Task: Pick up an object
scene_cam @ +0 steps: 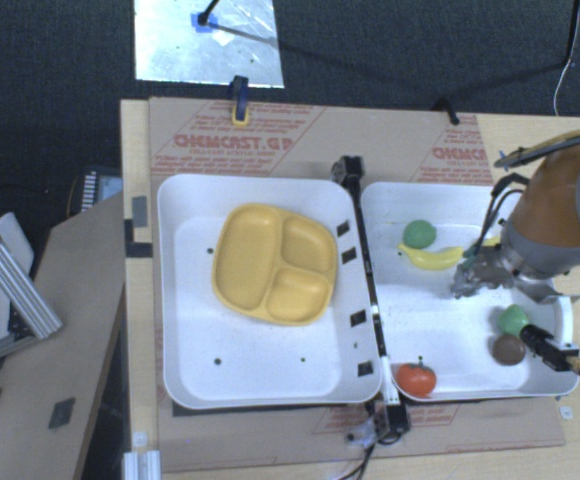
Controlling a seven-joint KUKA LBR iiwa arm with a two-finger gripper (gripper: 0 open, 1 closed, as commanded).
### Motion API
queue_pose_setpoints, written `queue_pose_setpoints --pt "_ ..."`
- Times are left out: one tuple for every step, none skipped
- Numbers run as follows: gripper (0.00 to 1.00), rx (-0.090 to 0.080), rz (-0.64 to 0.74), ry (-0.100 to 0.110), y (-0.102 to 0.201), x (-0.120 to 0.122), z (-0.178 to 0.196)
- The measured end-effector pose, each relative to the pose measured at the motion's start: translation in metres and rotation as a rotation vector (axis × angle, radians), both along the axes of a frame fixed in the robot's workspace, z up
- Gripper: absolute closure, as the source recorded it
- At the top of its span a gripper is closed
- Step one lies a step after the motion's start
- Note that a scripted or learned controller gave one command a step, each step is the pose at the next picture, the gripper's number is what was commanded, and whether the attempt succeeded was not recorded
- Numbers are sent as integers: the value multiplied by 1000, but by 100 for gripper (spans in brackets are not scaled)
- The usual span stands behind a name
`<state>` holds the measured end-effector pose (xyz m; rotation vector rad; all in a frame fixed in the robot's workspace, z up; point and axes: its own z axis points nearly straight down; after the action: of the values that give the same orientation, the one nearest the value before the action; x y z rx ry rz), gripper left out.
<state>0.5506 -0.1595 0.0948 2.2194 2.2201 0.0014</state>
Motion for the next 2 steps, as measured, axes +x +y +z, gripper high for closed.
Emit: queue_pose_setpoints --pt "100 -1 -2 -4 -11 2 57" --pt "100 -1 -2 -4 -18 -5 111"
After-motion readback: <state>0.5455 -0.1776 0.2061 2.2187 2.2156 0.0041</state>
